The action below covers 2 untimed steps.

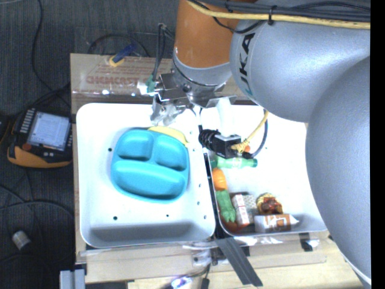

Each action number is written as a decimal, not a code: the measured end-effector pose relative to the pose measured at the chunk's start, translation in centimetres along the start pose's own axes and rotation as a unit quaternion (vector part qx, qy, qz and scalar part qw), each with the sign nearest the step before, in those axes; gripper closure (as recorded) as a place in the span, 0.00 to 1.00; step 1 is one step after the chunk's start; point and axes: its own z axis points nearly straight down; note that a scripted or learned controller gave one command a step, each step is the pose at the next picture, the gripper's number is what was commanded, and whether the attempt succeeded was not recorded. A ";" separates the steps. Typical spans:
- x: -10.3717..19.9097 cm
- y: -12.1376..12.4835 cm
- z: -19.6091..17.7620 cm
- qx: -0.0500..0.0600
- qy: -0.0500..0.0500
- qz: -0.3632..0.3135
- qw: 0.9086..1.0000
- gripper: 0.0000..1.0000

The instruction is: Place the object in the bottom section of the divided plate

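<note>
We are looking down on the gripper (163,110), which is hanging over the far edge of the left bin (90,179), just beyond the top rim of the divided plate (150,163). We cannot tell how the claw is set, since the metal parts are crowding together under the wrist. A pale yellow object (168,132) is peeking out at the plate's far rim, directly below the claw; it may be the thing to be placed, but we cannot say whether it is being held or simply lying there, and its shape is mostly hidden.

The plate is smooth, glossy turquoise plastic, rounded at the corners, with two small sections at the far side and one long section along the near side. All three sections are looking bare, so we are judging the task as not yet done: the object must be carried across the plate and set down in the long near section.

Above the claw, the arm (313,65) is filling the upper right, matte grey and bulky, with its orange band (201,23) shining like polished plastic. The right bin (283,137) is holding a jumble: a small orange piece (219,178), a green bumpy one (226,206), some boxed and bottled toy groceries (267,215). Both bins are shallow, white and hard-sided. To the left, a handheld controller (41,138) is resting on dark carpet.
</note>
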 end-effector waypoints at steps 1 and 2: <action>0.0 0.0 0.0 0.000 0.000 0.000 1.000 0.00; 0.9 -5.6 -5.4 -0.001 0.000 -0.171 0.985 0.00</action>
